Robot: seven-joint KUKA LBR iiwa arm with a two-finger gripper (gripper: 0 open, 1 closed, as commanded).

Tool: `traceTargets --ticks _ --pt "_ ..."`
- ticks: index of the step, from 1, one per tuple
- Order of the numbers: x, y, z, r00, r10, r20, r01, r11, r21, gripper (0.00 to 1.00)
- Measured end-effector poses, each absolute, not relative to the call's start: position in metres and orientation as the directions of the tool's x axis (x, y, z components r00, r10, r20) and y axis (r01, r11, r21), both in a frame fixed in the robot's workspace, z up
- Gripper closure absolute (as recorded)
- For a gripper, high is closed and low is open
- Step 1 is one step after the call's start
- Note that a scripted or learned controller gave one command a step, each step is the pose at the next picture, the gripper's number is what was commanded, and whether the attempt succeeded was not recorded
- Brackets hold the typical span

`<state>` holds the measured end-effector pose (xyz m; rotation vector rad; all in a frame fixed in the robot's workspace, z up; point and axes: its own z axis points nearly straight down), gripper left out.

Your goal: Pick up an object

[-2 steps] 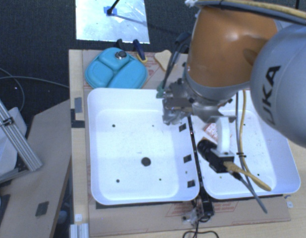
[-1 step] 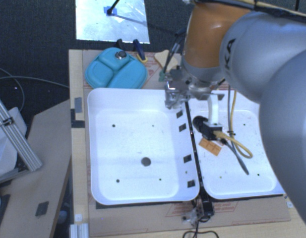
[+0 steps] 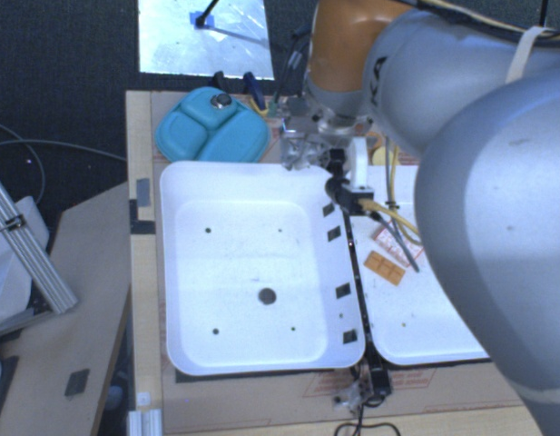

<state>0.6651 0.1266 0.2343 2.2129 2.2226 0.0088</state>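
We see the gripper (image 3: pixel 307 148) just above the far rim of the left bin (image 3: pixel 184 243); we cannot tell its opening or any load.

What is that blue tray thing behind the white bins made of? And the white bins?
The blue tray looks like molded plastic: smooth, rounded edges, a soft sheen, pressed-in compartments. The left white bin also looks like plastic, matte to slightly glossy, with rounded corners and a thin rolled rim. Neither can be confirmed by look alone.
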Motion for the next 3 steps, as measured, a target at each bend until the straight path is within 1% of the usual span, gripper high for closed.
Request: traceTargets --ticks 1,2,3 --pt "0.587 0.101 0.181 0.002 1.000 -0.001 1.000 -0.002 -0.010 1.00" --pt "0.523 0.116 0.111 0.000 1.000 0.000 1.000 0.000 -0.009 1.00" --pt "0.550 0.163 0.083 -0.007 1.000 0.002 1.000 0.007 0.002 1.00"
